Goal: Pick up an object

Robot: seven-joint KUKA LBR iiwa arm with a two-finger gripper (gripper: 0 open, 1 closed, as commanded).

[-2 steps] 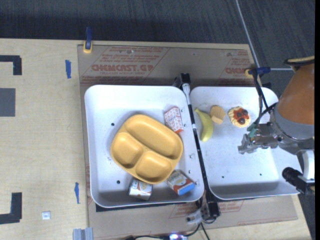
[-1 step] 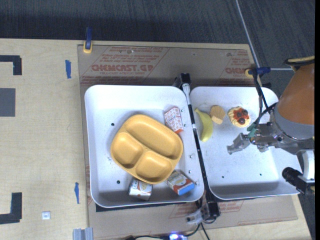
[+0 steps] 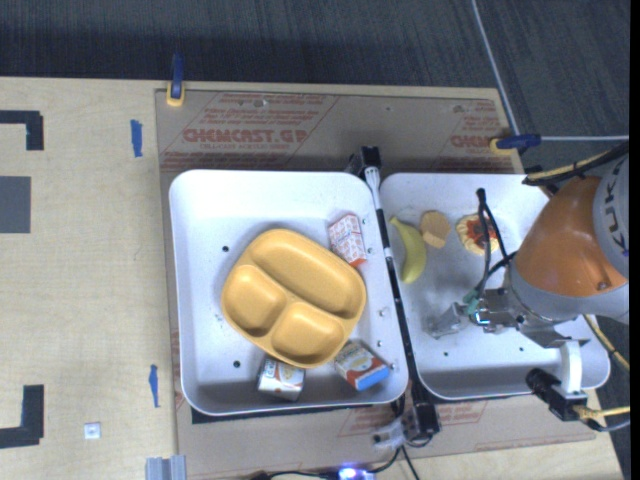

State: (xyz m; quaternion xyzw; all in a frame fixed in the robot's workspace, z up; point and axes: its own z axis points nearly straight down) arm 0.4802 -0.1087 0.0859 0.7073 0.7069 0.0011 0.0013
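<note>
A: Approach step, by my read. Camera view: arm (image 3: pixel 570 253) comes in from the right over the right bin (image 3: pixel 500 373), jaws (image 3: pixel 452 320) low above bare bin floor, roughly mid-bin.

B: Got anything in them?

A: Nothing between them that I can see. How far they're parted, can't tell; they're small and metallic against the white, edges blur together.

B: So where's a candidate obj?

A: Nearest ones sit toward the far side of the same bin: a banana (image 3: pixel 409 248) by the divider, a round tan piece (image 3: pixel 435 228) just beside it, and a small reddish-yellow item (image 3: pixel 473 232) near that, partly behind a black cable. All apart from the jaws, none touching them.

B: And the left bin (image 3: pixel 190 298)?

A: Big yellow divided tray (image 3: pixel 292 295) in the middle. Small red-white packet (image 3: pixel 346 237) at its far right edge, a carton w/ blue end (image 3: pixel 362 364) and a pale packet (image 3: pixel 281 378) near the front wall. Well away from the arm.

B: Next move?

A: Judgement only: task barely begun, nothing lifted. Jaws would need to shift toward the far side of the right bin, line up across the banana's narrow width or over the round piece, descend, then close. Risk imo: banana lies close to the divider wall, so one finger may have little room.
</note>
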